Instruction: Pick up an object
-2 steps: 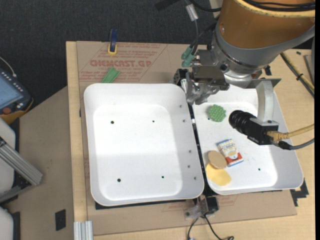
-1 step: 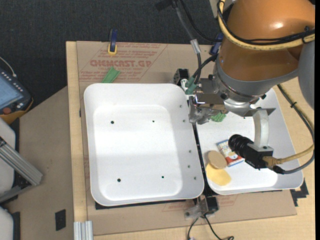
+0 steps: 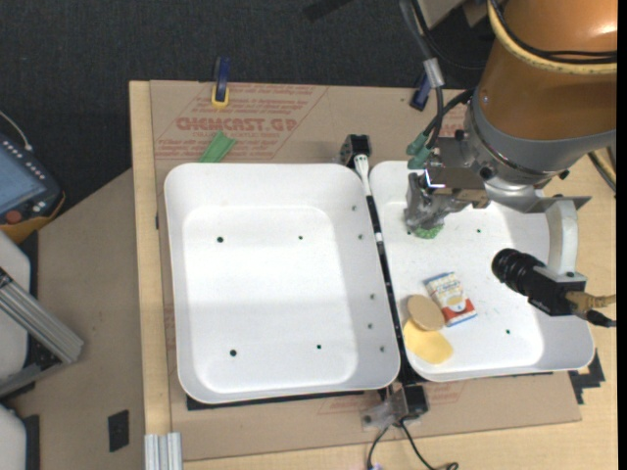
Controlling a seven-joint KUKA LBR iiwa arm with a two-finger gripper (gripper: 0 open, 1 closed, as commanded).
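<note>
The gripper (image 3: pixel 427 215) is lowered into the right bin (image 3: pixel 529 360), toward its twelve o'clock end, directly over a small green object (image 3: pixel 427 229); whether the object is clasped cannot be told. Toward six o'clock in the same bin a small printed packet (image 3: pixel 452 296), a tan disc (image 3: pixel 424 311) and a yellow disc (image 3: pixel 430 344) are found, the discs overlapping. The orange-banded arm (image 3: pixel 554 57) is extended in from two o'clock. The left bin (image 3: pixel 181 262) is set at nine o'clock, touching the right one.
</note>
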